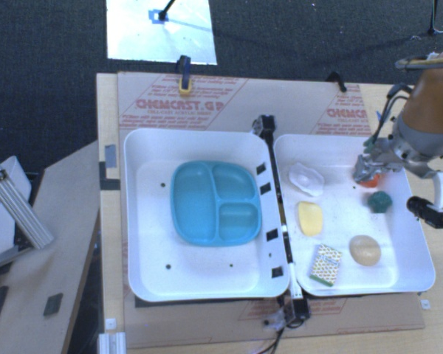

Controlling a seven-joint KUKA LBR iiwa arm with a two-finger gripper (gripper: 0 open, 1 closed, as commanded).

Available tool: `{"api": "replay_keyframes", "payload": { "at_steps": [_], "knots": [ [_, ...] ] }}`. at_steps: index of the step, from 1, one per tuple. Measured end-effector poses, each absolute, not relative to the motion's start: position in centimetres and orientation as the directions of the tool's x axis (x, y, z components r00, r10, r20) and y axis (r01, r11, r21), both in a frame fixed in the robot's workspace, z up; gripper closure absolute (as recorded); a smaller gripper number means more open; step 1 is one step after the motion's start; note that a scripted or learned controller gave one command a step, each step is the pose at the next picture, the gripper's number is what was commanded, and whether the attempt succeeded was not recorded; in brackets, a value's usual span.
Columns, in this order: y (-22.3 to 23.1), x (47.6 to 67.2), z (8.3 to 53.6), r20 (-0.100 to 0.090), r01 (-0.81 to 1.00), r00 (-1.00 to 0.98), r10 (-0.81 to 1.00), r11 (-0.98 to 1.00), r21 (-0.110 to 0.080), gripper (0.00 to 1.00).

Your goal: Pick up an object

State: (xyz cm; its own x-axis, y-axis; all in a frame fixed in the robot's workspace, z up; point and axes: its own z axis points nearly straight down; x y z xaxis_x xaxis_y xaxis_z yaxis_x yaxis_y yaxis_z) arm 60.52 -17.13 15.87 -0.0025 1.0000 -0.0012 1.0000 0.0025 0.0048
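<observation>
The gripper point(368, 172) is low at the right bin's point(421, 271) two-o'clock corner, over a small orange object point(372, 182); I cannot tell its grip, so the lift looks not yet done.

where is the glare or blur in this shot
Camera view: glare washes out the pale sheet on the dark floor; the bins are evenly lit with soft shadows; the gripper looks slightly blurred over a small orange-red object.

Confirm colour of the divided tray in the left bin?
Light blue tray, seen clearly in the camera view.
</observation>
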Motion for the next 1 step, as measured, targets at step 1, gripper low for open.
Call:
{"api": "replay_keyframes", "payload": {
  "at_steps": [1],
  "knots": [
    [-18.05,61.14,21.06,-0.002,1.0,-0.004,1.0,0.004,0.006,1.0]
  ]
}}
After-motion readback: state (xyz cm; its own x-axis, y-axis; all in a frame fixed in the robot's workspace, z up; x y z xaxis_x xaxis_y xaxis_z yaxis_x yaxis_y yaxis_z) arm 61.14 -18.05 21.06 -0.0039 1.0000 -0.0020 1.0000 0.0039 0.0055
